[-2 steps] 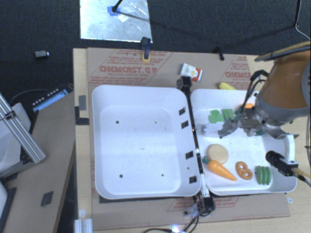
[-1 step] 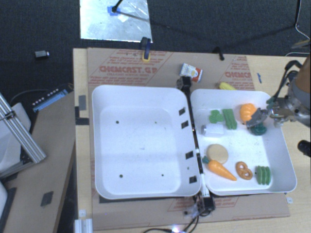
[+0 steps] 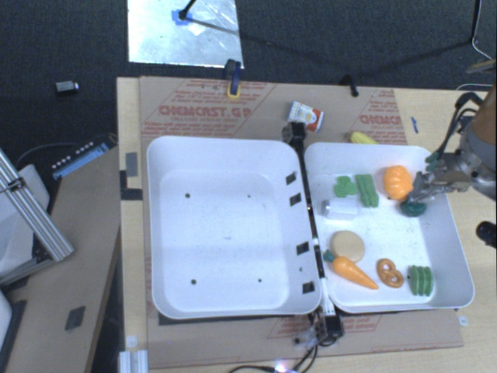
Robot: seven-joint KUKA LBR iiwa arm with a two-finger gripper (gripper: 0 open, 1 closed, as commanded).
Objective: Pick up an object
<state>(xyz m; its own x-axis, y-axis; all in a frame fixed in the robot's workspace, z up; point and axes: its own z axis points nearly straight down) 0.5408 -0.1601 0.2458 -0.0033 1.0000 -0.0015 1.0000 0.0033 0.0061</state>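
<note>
Judging from how things lay, the likeliest failure was a miss or a glancing push — the gripper [image 3: 419, 196] hung low at the right bin's [image 3: 458, 282] upper right side, crowded against 2 things at once: the orange pumpkin-shaped toy [image 3: 397, 182] just to its left and a small dark teal object [image 3: 413, 207] directly beneath its tip. If the tip came down between them, it could have nudged the round pumpkin away, or pinched only the edge of the teal piece and let it slip. Whether the claw was open or closed could not be told; its tip was too small and blurred, and nothing could be seen held in it. The teal object looked the nearest candidate, touching or almost touching the tip, with the pumpkin just beside. Farther left lay 2 green pieces [image 3: 357, 188] and a pale block [image 3: 341, 207], while a tan disc [image 3: 348, 245], a carrot [image 3: 352, 271], a pretzel [image 3: 390, 273] and a green striped piece [image 3: 420, 280] sat well apart toward the near edge — none at risk from that position. The left bin [image 3: 163, 208] played no part.
</note>
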